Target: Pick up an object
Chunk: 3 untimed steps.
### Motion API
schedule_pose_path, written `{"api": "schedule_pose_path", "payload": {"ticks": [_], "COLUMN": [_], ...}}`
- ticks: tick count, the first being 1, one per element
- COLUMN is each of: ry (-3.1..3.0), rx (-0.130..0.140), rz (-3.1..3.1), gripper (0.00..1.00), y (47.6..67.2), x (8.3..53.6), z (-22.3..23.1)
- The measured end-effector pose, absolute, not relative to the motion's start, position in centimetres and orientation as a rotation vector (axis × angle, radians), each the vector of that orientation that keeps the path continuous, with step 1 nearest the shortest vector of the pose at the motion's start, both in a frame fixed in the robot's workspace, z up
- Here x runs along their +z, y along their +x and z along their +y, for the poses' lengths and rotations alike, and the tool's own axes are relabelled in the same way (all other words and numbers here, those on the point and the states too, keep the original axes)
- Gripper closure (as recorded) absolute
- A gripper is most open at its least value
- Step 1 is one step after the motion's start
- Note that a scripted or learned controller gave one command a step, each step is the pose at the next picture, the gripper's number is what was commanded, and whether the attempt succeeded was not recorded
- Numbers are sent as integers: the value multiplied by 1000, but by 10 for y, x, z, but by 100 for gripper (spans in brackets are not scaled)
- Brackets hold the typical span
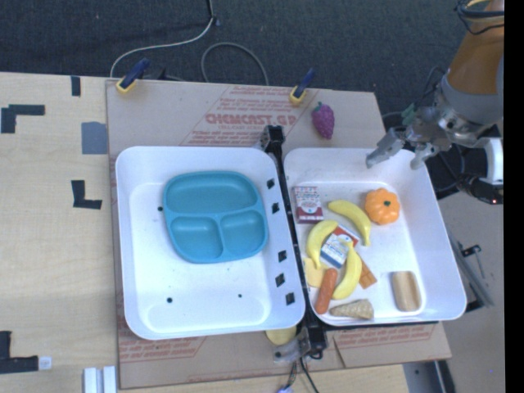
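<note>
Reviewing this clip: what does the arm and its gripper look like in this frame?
The arm has an orange-yellow section above a grey metallic wrist. The gripper at its end is grey, with two slim fingers splayed apart. Dark cabling or hardware sits around the wrist, and a white part with a dark cable shows at the arm's side near the frame edge. No readable markings show.

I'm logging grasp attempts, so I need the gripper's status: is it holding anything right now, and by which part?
Nothing is held. The gripper hangs open over the right bin's far rim, with no object between its fingers.
</note>
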<state>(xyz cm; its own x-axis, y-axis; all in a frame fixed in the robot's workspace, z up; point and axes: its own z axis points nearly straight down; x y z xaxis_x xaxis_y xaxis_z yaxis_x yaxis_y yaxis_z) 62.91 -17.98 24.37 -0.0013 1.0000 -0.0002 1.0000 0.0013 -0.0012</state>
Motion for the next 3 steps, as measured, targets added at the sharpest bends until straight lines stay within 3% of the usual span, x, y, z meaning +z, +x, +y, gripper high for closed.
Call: {"api": "schedule_pose_path", "payload": {"ticks": [1, 2, 3], "ry": [-2218, -2223, -2220], "rx": [12, 2, -3], "rz": [-2213, -2227, -2231], "gripper": [0, 0, 0], "y": [622, 613, 672], "x": [128, 84, 86], "z": [-224, -200, -173]}}
